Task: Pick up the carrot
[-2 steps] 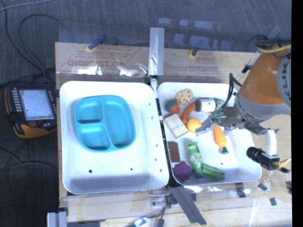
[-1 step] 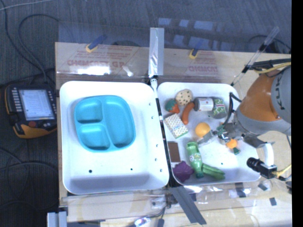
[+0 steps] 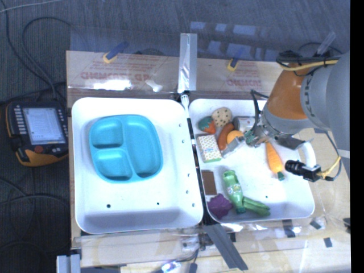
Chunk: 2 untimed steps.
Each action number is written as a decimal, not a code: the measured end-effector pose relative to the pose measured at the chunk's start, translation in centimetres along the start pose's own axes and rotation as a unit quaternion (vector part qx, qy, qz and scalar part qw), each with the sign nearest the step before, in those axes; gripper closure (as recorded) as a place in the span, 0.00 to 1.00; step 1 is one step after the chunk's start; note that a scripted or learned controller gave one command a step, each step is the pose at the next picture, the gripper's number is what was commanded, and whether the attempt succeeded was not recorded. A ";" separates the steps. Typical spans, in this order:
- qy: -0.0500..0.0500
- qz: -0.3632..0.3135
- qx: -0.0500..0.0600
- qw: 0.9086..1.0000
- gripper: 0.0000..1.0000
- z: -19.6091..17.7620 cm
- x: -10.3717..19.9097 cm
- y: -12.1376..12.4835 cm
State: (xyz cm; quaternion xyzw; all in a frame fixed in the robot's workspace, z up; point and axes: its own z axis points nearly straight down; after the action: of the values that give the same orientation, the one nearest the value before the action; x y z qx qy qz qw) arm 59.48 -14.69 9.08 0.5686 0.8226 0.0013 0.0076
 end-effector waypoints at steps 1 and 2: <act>0.003 -0.008 0.005 1.000 0.00 -9.0 -6.2 -0.6; 0.006 0.029 0.003 1.000 0.00 -0.6 -6.3 -3.0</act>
State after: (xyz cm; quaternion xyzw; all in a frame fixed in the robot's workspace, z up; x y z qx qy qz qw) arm 58.92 -21.61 9.70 0.5920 0.8059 0.0025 0.0011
